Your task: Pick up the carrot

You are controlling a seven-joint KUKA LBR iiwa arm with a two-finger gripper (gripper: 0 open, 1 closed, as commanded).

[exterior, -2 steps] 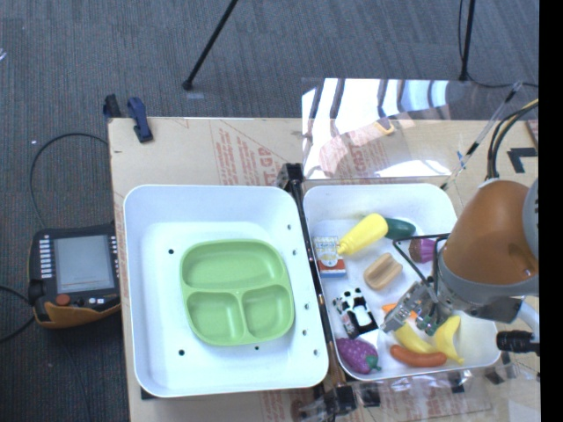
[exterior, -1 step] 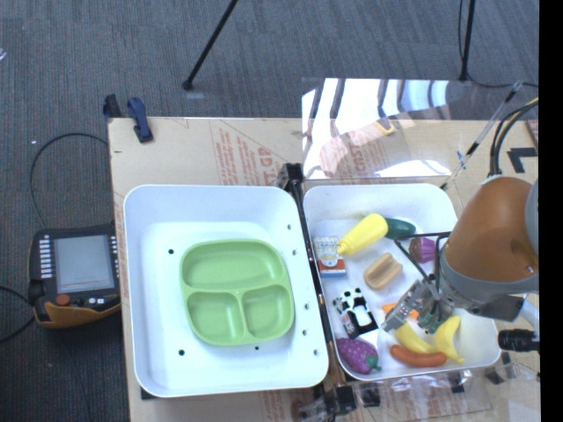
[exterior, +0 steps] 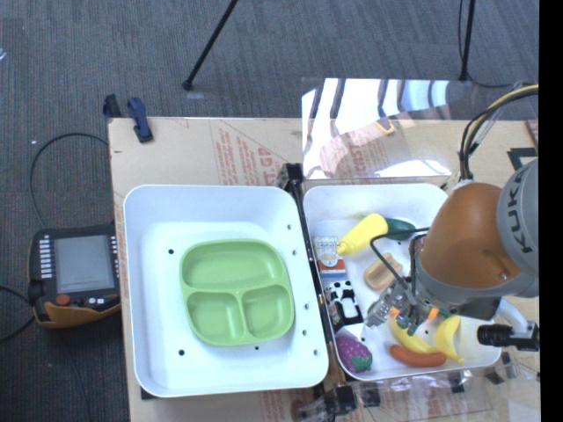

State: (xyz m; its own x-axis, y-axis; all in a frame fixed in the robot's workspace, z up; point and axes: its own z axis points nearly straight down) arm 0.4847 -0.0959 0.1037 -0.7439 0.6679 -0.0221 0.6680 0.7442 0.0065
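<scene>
Camera view: carrot [exterior: 414, 355] just below pincer [exterior: 398, 311].

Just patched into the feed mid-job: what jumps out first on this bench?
The grey arm with its big orange band fills the right side, its gripper down among toy foods crowded in the right bin: a yellow corn cob, bananas and a purple berry-like piece. In the left bin sits a light green divided plate.

Robotics lab: teach pendant [exterior: 75, 275], tripod legs [exterior: 220, 25], bench-mounted arm [exterior: 479, 236].
</scene>
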